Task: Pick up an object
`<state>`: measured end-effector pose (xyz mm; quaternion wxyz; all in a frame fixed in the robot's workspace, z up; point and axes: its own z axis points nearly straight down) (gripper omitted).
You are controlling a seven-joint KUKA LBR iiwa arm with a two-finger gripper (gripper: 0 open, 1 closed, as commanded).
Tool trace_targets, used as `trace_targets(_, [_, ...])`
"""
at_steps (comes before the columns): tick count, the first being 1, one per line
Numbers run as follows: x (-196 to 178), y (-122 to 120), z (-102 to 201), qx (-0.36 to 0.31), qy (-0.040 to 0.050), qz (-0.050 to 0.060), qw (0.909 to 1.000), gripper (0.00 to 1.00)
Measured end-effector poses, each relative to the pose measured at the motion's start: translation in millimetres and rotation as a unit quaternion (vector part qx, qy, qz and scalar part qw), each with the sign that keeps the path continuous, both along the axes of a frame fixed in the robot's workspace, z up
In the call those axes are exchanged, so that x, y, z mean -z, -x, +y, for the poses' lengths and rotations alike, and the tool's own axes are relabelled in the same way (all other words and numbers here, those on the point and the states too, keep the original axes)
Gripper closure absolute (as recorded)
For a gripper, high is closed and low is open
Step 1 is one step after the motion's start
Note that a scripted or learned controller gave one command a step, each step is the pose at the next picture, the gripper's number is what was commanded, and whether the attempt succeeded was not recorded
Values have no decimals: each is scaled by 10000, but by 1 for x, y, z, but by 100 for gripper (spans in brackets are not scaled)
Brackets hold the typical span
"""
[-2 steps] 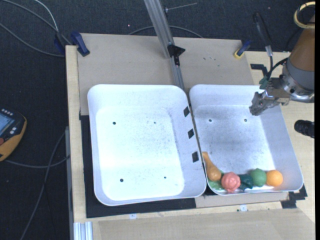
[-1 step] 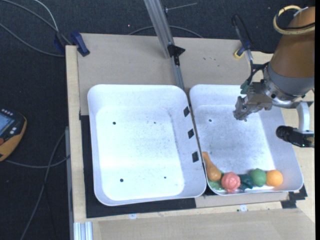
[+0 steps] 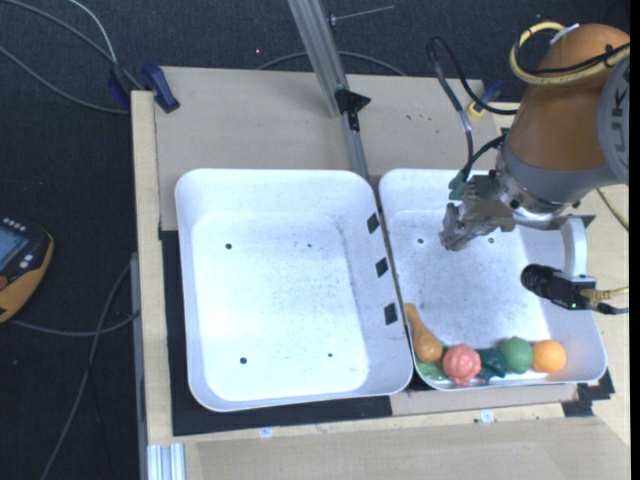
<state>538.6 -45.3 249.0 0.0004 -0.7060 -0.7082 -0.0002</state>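
Camera view: toys [image 3: 490, 358] along right bin's [image 3: 425, 193] near edge

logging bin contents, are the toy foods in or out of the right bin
In. The orange carrot-shaped toy, pink ball, green toy and orange ball lie along the shallow white right bin's near edge.

No legible text, labels, brand marks, numbers or signs are present. The handheld pendant [image 3: 20, 258] at the 9 o'clock edge has a lit screen, but its contents are too small and blurred to read. The black tabs [image 3: 381, 266] along the divide between the two bins carry no readable markings. The arm housing [image 3: 575, 88] at 2 o'clock shows no discernible lettering.
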Motion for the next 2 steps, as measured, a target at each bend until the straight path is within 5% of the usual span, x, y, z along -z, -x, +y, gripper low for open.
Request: trace_targets(2, [2,17,107,-11,-2,1,10000,100])
